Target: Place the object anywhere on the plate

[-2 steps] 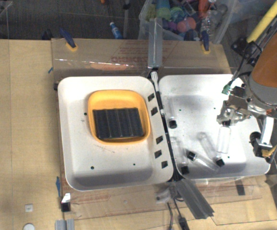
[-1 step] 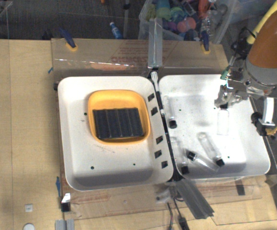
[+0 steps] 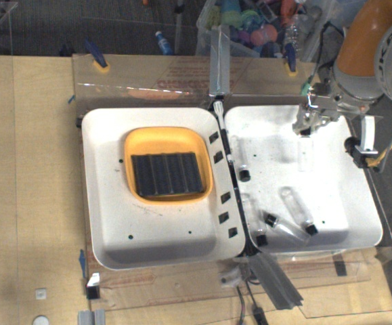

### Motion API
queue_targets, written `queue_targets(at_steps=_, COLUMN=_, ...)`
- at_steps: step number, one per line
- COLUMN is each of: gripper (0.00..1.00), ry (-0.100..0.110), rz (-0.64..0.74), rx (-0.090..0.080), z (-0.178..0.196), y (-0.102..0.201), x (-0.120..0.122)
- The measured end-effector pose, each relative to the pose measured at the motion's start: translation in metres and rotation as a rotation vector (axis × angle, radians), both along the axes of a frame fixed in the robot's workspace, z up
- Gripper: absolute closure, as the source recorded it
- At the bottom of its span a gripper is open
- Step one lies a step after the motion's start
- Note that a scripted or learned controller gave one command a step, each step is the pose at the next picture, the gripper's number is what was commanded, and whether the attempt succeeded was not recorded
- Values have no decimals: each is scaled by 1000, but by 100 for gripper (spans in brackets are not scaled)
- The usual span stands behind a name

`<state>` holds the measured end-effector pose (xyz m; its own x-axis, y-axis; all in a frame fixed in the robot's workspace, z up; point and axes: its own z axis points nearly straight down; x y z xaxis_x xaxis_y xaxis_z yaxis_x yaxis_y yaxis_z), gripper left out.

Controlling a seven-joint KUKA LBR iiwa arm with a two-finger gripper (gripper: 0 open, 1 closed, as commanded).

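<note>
Camera view: dark ribbed rectangular block lies on the orange plate; end effector over right white bin, grip unclear.

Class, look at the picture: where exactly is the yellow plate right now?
The yellow plate sits in the left white bin, slightly toward its far side, with a dark ridged block lying on it.

1 fixed camera looks down at a slant from above the surface, far enough back to take in both white bins side by side, with the arm entering at the right.
</note>
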<state>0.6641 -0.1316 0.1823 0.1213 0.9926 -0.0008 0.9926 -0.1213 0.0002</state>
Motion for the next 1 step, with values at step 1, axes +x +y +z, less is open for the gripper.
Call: queue_targets(at_steps=1, gripper=100, ry=-3, rz=171, rx=-1, z=30, y=34, x=3)
